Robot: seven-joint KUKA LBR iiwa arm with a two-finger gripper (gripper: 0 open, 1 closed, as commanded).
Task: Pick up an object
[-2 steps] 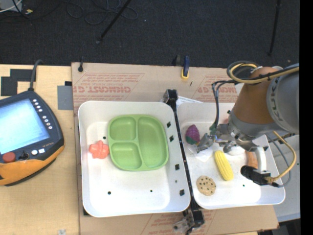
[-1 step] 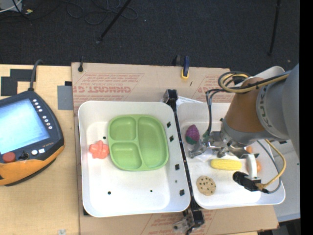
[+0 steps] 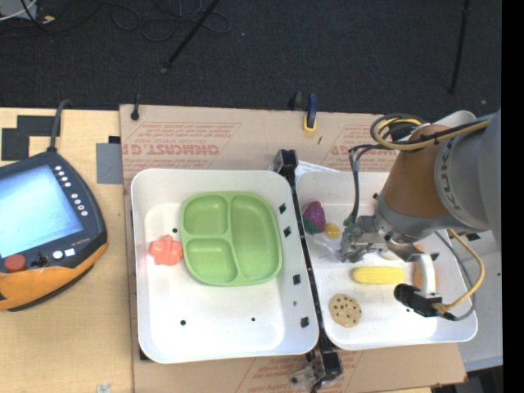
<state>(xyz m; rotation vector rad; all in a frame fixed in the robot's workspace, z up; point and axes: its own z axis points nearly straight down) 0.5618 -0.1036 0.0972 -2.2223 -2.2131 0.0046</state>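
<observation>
In the right bin [image 3: 385, 334] lie a yellow corn cob [image 3: 378, 275], a round chocolate-chip cookie [image 3: 345, 309], a purple fruit-like piece [image 3: 313, 215] and a small yellow piece [image 3: 332, 230]. An orange piece [image 3: 425, 277] sits right of the corn, partly behind a white part of the arm. My gripper [image 3: 354, 248] hangs low over the middle of this bin, just above and left of the corn and right of the small yellow piece. The arm's bulk hides the bin's right back part.
The left bin [image 3: 213, 334] holds a green divided plate [image 3: 231, 238] and a pink-orange toy [image 3: 165, 251] beside it. A black divider [image 3: 299, 252] separates the bins. A teach pendant [image 3: 41, 228] lies at the far left. A clamp [image 3: 310, 115] stands behind the bins.
</observation>
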